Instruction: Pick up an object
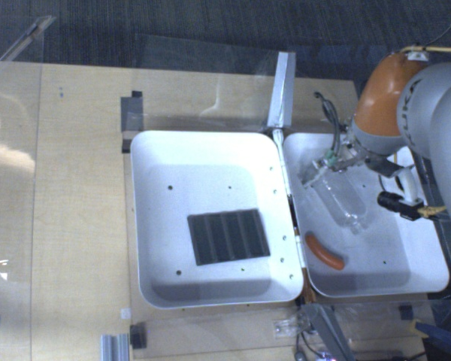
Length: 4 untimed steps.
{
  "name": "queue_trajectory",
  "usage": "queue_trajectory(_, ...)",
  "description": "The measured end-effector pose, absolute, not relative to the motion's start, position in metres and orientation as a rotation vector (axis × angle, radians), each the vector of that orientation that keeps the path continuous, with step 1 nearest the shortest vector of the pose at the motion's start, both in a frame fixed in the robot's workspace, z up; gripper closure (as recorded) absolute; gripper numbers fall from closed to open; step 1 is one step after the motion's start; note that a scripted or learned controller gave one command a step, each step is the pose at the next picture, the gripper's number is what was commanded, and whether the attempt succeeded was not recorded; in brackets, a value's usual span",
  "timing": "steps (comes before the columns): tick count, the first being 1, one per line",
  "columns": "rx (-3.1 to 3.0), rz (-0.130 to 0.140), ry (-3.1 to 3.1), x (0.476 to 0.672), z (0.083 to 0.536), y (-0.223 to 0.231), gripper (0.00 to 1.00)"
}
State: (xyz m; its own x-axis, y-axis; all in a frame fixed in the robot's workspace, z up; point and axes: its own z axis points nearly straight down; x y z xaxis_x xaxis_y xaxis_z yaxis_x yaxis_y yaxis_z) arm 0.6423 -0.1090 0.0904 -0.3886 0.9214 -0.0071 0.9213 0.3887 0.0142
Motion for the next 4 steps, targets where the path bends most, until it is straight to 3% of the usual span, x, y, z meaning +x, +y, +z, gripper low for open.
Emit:
queue_trajectory(1,1.618,0.012,2.675,0.595,0.092,-0.108,0.0)
queue_trajectory(2,1.747,0.013,2.592,0.633,0.091,-0.095,0.0)
queue_trajectory(3,1.655,0.013,2.652,0.583,0.092,-0.095,0.0)
queue_trajectory(4,1.963,0.011,2.439,0.655,0.09,-0.09,0.0)
